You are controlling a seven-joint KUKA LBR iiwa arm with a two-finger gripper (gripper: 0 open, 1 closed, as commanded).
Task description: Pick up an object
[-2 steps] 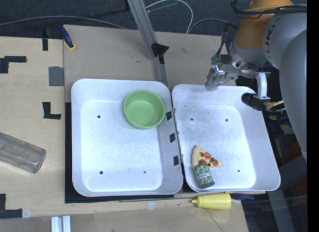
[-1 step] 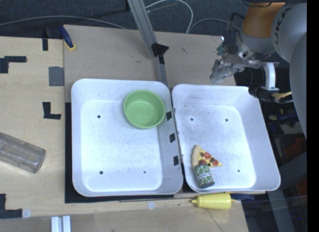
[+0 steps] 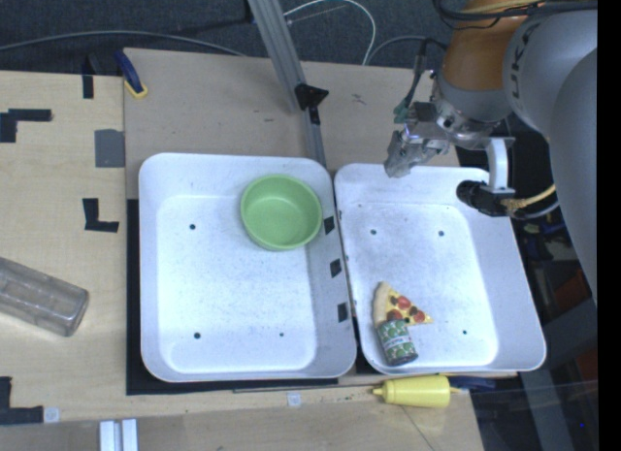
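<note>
My end effector [image 3: 403,160] hangs above the far rim of the right bin [image 3: 505,274], near its far left corner, and I cannot tell how it is set from this slant. Nothing is visibly held there. In the right bin, toward the near edge and left of centre, lies a toy pizza slice [image 3: 398,306], yellow with red and dark spots, its tip pointing roughly right. Touching it on the near side is a small can [image 3: 397,340] with a dark green label, lying on its side. The rest of that bin's floor is bare white speckled surface, giving wide room between these two things and the far wall where I hover. In the left bin [image 3: 194,284] a green bowl [image 3: 281,210] sits upright near the far right corner, close to the dividing rims. On the table [image 3: 58,168], a yellow bottle [image 3: 417,391] lies just outside the right bin's near rim, and a clear plastic cylinder [image 3: 37,296] lies far left.
</note>
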